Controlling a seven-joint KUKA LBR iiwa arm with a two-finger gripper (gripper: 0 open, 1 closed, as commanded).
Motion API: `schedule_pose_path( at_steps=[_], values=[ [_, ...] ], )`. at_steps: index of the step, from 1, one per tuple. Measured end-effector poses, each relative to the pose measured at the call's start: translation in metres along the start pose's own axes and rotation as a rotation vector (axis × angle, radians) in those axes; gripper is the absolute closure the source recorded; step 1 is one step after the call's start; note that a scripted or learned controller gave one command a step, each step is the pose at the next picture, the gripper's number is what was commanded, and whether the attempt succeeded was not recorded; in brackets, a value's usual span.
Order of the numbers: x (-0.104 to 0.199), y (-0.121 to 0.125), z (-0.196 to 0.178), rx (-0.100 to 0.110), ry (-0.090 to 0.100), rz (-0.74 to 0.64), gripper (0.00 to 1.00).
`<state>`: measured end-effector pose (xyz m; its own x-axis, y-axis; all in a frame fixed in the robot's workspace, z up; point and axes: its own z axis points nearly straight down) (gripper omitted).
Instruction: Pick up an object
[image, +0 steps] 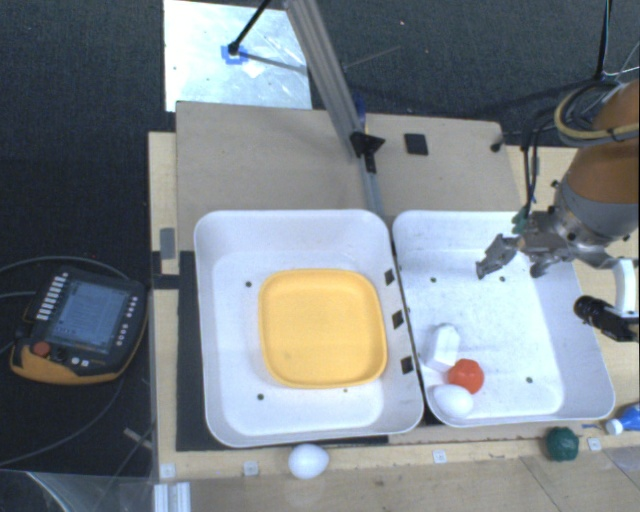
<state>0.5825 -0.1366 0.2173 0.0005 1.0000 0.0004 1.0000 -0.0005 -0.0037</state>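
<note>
The tool hangs over the upper part of the right bin, fingers spread and holding nothing — this looks like the approach step. The 3 candidates — red ball, white egg, white block — cluster at the bin's lower-left corner. Next: travel there, descend, close.

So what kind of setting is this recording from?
Most likely a robotics lab bench: a robot arm reaches over two white bins on a board, a teach pendant lies on the dark floor, and small test objects sit in the right bin.
</note>
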Motion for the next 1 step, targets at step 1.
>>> schedule_pose_path(
  at_steps=[1],
  values=[
    [-0.0035, 0.0042, 0.0606, 0.001, 0.0, 0.0, 0.0]
  ],
)
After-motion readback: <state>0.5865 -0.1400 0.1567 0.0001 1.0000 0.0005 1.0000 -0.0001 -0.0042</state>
